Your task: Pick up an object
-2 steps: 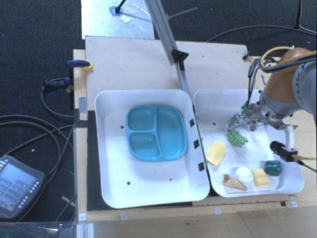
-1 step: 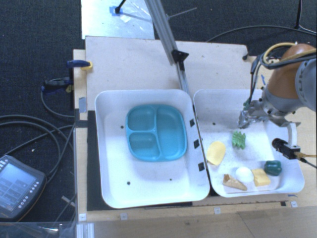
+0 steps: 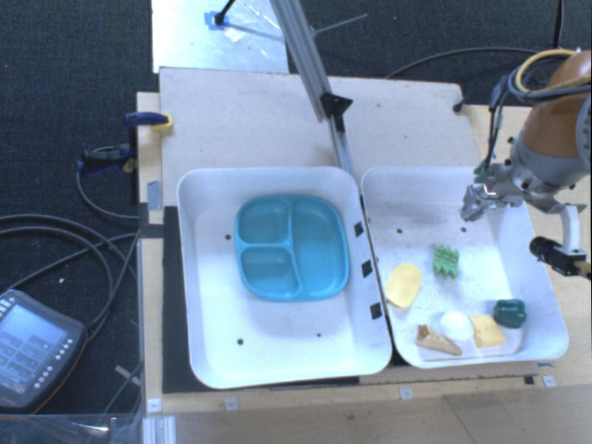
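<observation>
The grey arm with its orange band (image 3: 555,123) enters from the right of the camera view and ends in a two-finger metal gripper (image 3: 474,203) above the upper part of the right-hand shallow white bin (image 3: 407,192). Whether the gripper is open or closed cannot be told from this angle; nothing can be made out between its tips.

All loose items lie in the right-hand bin, and each sits toward the near edge from the gripper. The small green ridged block (image 3: 446,260) is the closest, lying apart from the gripper on the bin floor. The flat pale-yellow oval piece (image 3: 403,285) lies near the block, on its left and slightly nearer the front. Along the front wall of that bin runs a row: a tan wedge-shaped piece (image 3: 438,340), a white round ball (image 3: 454,324) touching or just beside it, a yellow square-ish slab (image 3: 487,331) just beside the ball, and a dark green rounded object (image 3: 510,313) at the row's right end. The whole row lies well apart from the gripper.

The left-hand shallow white bin (image 3: 208,340) holds a light-blue plastic plate with three compartments (image 3: 291,247), resting flat near its middle, well apart from the gripper and separated from it by the two bins' adjoining walls.
</observation>
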### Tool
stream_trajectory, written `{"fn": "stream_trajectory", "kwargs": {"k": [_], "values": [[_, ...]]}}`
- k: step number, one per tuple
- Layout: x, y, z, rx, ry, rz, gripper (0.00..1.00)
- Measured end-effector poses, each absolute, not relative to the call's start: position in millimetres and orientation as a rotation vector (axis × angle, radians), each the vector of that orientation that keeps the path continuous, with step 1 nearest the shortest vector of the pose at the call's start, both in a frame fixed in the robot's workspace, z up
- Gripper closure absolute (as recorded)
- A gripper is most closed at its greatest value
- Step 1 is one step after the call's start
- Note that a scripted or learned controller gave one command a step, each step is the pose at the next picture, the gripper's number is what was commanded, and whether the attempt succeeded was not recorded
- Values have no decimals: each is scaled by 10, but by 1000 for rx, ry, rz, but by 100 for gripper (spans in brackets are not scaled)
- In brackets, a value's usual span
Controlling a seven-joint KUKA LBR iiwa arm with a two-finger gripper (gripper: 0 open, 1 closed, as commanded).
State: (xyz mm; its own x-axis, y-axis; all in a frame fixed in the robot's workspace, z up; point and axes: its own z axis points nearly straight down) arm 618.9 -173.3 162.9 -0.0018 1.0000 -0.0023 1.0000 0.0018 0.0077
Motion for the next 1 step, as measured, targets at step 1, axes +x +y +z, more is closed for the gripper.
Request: {"fn": "stream_trajectory", "kwargs": {"k": [1], "values": [[6209, -1736, 2179, 2211, 2221, 7, 100]]}}
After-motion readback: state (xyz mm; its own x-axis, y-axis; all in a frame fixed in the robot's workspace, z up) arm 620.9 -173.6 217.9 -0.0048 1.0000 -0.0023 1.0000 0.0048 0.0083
